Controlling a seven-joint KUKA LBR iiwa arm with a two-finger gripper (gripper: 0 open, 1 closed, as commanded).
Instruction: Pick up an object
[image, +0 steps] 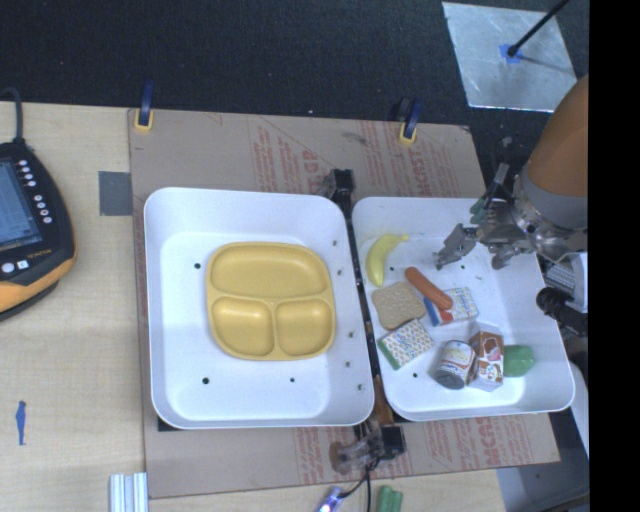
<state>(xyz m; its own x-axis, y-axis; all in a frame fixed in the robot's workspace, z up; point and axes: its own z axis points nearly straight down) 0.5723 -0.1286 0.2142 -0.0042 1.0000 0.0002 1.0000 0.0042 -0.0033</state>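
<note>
The right white bin (540, 400) holds several small items: a yellow banana (383, 255), an orange carrot-like stick (428, 288), a brown bread slice (398, 305), a patterned box (407, 343), a tin can (455, 363), a brown carton (487, 358) and a green piece (518, 360). My gripper (475, 248) hangs over the bin's upper right part, above and to the right of the orange stick. It is open, with its fingers spread and nothing between them.
The left white bin (180, 390) carries a yellow divided plate (270, 300). A black and orange pendant (25, 230) lies at the bench's left edge. Clamps (405, 120) pin the cardboard sheet at the back.
</note>
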